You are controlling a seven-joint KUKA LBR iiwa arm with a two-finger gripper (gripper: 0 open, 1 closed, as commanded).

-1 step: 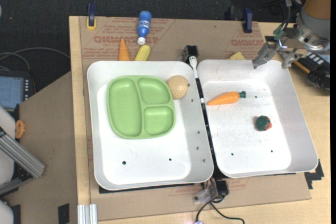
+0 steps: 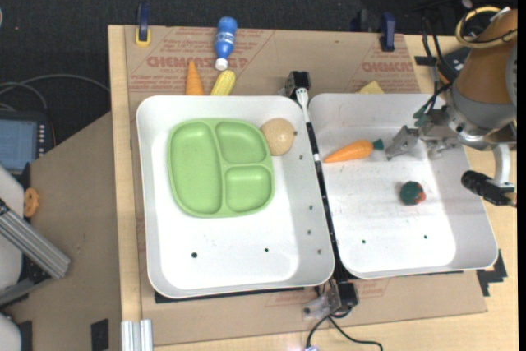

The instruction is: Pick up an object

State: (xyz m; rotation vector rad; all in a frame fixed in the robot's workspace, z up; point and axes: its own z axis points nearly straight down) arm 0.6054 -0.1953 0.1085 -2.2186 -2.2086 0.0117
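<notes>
An orange carrot [image 2: 349,150] with a green stem end lies in the right bin [image 2: 394,251], near its left wall. A small dark green object with a red spot [image 2: 412,192] rests in the middle of that bin. My gripper [image 2: 421,142] hovers over the bin's upper right part, just right of the carrot's stem and above the green object. Its fingers [image 2: 401,143] stand open with nothing between them. In the left bin [image 2: 222,259] sits a green divided plate [image 2: 220,166], with a beige round object [image 2: 279,136] at its upper right corner.
Behind the left bin, on the bench, lie a blue and white bottle [image 2: 224,41], a small orange carrot [image 2: 193,80] and a yellow corn piece [image 2: 223,82]. A black clamp [image 2: 297,83] sits between the bins at the back. The arm [image 2: 486,78] enters from the right.
</notes>
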